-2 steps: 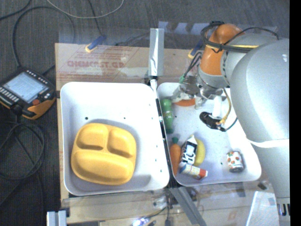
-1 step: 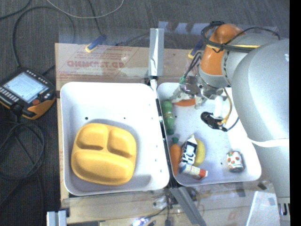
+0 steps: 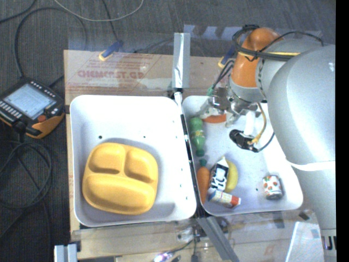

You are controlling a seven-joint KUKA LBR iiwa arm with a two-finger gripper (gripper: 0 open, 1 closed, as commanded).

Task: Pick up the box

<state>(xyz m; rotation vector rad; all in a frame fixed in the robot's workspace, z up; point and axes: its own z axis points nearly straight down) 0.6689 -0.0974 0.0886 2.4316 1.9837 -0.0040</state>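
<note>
Box not picked up yet.
Hand (image 3: 228,109) grip unclear, up in the bin's far end; box (image 3: 219,177) well below, untouched.

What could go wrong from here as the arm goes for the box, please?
The box lies wedged between the carrot, the banana and a tube, so the fingers may catch a neighbour instead. The gripper sits at the bin's far end, over a red item.

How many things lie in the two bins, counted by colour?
Yellow: 2, divided tray, banana
Green: 1, bottle
Orange: 1, carrot
Black-and-white: 1, box
White with red: 2, can, tube
Total: 7
</note>
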